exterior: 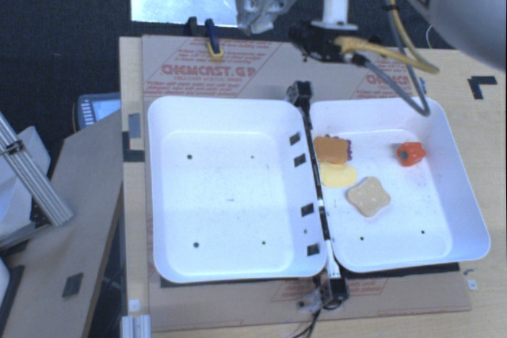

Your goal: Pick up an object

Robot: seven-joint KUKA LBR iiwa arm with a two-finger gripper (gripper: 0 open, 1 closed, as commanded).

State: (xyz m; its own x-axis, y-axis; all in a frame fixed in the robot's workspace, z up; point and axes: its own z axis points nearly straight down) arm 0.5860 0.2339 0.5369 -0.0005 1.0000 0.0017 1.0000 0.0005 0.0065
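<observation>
Several small items lie in the right bin (444, 237). An orange waffle-like piece (332, 148) with a purple edge sits near the bin's left wall. A flat yellow piece (339, 176) lies just below it. A beige toast-shaped piece (368, 197) rests toward the middle. A red-orange pepper (410, 153) lies to the right. My gripper (257, 10) hangs high at the top of the view, beyond the far edge of both bins and well away from all these items. Nothing shows in its grasp.
The left bin (230, 194) stands beside the right one, joined by black clips (307, 170). A blue and yellow clamp (212, 39) holds the cardboard sheet (210, 71) at the back. A yellow cable (388, 51) hangs over the right bin's far edge. An aluminium rail (32, 174) leans at the left.
</observation>
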